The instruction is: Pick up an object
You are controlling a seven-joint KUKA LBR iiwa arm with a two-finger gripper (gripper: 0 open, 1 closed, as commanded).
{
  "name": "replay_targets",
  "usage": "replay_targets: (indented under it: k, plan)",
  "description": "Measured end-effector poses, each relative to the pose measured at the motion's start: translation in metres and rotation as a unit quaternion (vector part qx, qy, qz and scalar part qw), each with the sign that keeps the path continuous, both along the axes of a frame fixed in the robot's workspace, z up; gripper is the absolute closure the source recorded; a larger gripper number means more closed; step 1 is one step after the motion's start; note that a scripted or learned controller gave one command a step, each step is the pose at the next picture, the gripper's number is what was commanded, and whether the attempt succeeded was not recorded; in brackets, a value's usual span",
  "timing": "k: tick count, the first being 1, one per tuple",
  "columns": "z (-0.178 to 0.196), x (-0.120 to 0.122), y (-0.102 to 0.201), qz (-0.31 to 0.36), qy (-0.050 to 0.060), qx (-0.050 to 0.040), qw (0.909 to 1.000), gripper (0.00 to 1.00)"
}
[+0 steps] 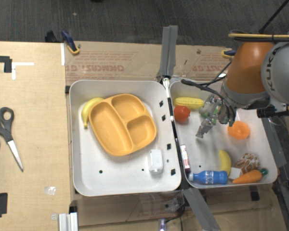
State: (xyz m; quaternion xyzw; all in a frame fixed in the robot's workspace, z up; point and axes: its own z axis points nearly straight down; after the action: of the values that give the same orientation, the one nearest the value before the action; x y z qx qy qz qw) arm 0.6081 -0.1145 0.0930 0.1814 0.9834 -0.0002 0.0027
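Nearest the camera, along the front wall of the right bin (260, 129), lie a blue bottle (209, 177) with a white label whose print is too small to read, an orange carrot (248, 177), a small yellow banana (225, 161) and a brown-and-white speckled item (247, 162). By size, the bench (24, 129) comes first: pale wood at left, brown cardboard behind the bins with reversed red print, not legible with certainty. Next, the grey arm (260, 71) enters from the right, its orange band over the right bin's rear corner; white letters "KU" show on the grey casing. The left bin (86, 177) holds a three-compartment yellow tray (123, 124), tilted diagonally, with a second banana (89, 110) tucked against its rear left edge. A small white block (155, 160) sits just beside the tray's front corner. In the right bin, a corn cob (189, 102) lies at the rear wall, a red tomato (182, 113) just in front of it, and an orange fruit (239, 130) just right of the gripper. The gripper (203, 130) hangs over bare bin floor between tomato and orange fruit; its fingers appear close together with nothing seen between them, though their exact spacing cannot be judged. A narrow strip (184, 158) with red marking lies along the right bin's left wall. Scissors (7, 134) rest on the bench at far left.
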Motion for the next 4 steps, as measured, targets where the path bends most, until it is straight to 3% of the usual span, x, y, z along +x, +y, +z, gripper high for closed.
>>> replay_targets:
  k: [1, 2, 3, 4]
  plan:
    - [-0.003, 0.035, 0.016, -0.069, 0.016, -0.0019, 0.9975, 0.00]
    - [0.000, -0.004, -0.019, -0.035, 0.001, 0.0002, 0.9994, 0.00]
    - [0.000, 0.033, 0.012, -0.168, 0.000, -0.0006, 0.9857, 0.00]
    - [-0.001, -0.014, -0.003, -0.170, 0.002, 0.0004, 0.9855, 0.00]
